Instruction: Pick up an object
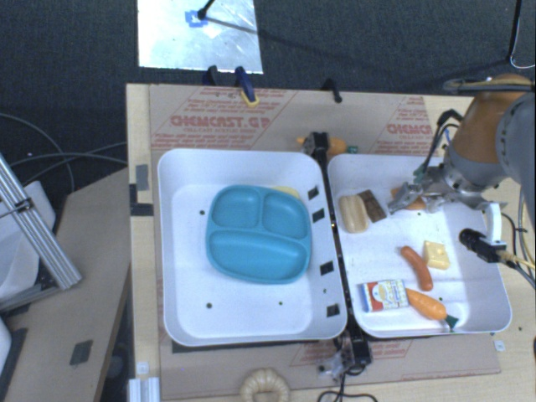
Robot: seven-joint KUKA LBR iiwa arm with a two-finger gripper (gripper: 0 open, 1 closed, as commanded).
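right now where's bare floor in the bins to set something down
Left bin: bare strips on all sides of the blue tray, widest along the front. Right bin: crowded at the front with sausage, cheese, carrot and box; a bare patch lies between bread and sausage.

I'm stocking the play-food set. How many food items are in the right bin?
5: a bun and chocolate bar at its left, a sausage and cheese mid-bin, a carrot at the front. The arm may hide more.
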